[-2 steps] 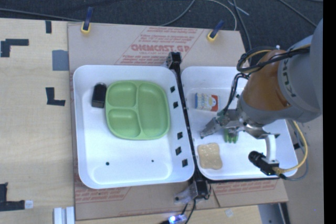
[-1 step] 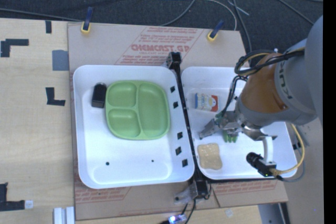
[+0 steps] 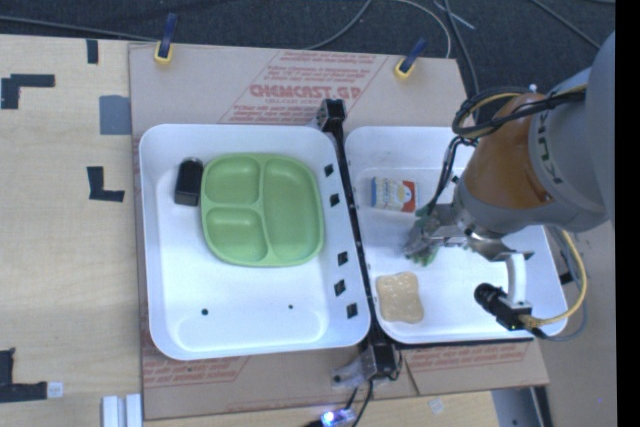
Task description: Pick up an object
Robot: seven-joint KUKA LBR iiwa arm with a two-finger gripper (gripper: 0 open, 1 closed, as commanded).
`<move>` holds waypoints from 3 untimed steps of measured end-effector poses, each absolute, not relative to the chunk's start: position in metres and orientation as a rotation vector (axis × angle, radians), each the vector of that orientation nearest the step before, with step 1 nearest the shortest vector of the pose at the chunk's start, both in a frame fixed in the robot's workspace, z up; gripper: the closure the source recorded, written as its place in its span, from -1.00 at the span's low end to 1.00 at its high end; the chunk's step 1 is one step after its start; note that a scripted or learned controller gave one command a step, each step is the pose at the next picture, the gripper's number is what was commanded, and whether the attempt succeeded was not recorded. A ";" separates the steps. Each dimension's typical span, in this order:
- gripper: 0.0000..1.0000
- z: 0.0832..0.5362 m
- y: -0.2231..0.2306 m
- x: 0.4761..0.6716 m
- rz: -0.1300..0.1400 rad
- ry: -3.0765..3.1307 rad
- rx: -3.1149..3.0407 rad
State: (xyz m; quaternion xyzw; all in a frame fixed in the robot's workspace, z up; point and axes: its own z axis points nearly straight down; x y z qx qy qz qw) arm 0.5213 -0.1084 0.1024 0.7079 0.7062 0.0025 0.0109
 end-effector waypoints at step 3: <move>1.00 0.242 -0.104 0.518 -0.002 2.223 2.221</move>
